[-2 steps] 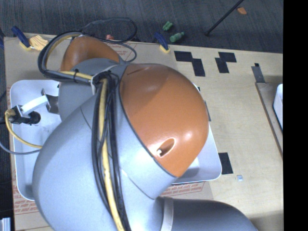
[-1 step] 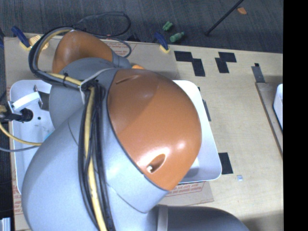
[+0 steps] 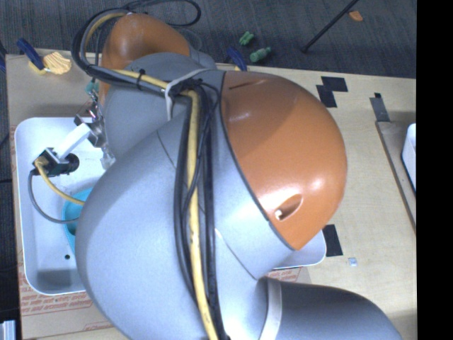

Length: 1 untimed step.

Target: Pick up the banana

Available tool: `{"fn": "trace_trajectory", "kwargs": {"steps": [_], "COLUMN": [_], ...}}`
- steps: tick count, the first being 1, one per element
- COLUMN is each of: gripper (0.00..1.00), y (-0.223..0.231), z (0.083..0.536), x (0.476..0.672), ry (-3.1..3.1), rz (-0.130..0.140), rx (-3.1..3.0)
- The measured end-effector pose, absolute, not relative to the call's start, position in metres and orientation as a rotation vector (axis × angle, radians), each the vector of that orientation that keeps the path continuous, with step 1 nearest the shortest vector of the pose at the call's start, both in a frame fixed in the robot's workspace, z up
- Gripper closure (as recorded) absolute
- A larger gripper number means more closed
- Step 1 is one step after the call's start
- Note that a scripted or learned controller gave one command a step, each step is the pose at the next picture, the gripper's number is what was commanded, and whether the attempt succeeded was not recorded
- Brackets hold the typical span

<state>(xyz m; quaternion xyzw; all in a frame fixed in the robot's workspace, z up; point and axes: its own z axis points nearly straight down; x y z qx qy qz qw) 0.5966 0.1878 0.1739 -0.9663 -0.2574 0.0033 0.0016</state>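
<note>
My grey arm point(image 3: 212, 211), with its orange band point(image 3: 283, 154), stretches across the middle of the view and covers most of both bins. Its wrist end reaches over the left white bin point(image 3: 28, 211). There, metal and white parts of the gripper point(image 3: 74, 144) poke out from under the arm, next to a black fitting with a yellow cable point(image 3: 56, 165). A blue object point(image 3: 74, 207) lies in the left bin just below those parts, half hidden by the arm.
A corner of the right bin point(image 3: 311, 257) peeks out under the orange band. Black tape marks point(image 3: 331, 89) lie on the bench at the right. Small green items point(image 3: 255, 48) sit on the dark floor beyond the bench.
</note>
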Motion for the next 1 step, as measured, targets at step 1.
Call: {"fn": "trace_trajectory", "kwargs": {"steps": [1], "gripper": [1.00], "y": [0.2180], "z": [0.1883], "x": [0.5725], "ry": [-0.917], "rz": [0.012], "rx": [-3.001]}}
